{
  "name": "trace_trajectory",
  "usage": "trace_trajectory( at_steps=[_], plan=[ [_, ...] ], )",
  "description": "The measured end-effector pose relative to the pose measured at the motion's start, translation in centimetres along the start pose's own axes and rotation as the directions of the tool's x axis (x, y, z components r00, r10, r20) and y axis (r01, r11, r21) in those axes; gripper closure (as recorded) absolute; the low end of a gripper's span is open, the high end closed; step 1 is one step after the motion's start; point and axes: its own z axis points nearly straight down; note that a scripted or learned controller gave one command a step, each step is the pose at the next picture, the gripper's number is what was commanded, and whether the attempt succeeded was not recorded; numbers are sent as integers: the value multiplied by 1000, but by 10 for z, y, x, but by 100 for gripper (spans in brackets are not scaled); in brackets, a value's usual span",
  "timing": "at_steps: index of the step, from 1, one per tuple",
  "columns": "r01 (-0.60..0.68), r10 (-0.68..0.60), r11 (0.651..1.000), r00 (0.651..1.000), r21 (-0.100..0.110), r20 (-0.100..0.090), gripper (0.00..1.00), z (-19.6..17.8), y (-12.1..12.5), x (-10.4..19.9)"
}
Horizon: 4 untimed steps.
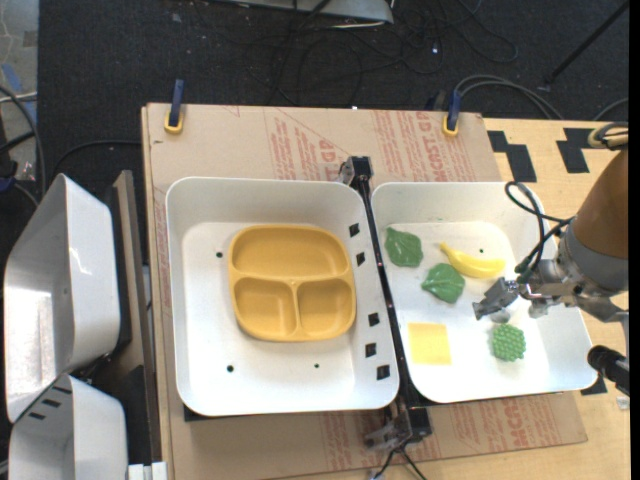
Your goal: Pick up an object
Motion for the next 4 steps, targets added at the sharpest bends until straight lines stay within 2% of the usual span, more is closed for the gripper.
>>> trace_trajectory(
  at_steps=[2,3,4],
  plan=[
    [0,0,1000,1000,-2,0,0,97,9,6],
    [-1,1,1000,1000,-2,0,100,87,9,7],
    [4,-4,1000,1000,-5,1,100,45,8,6]
  ],
)
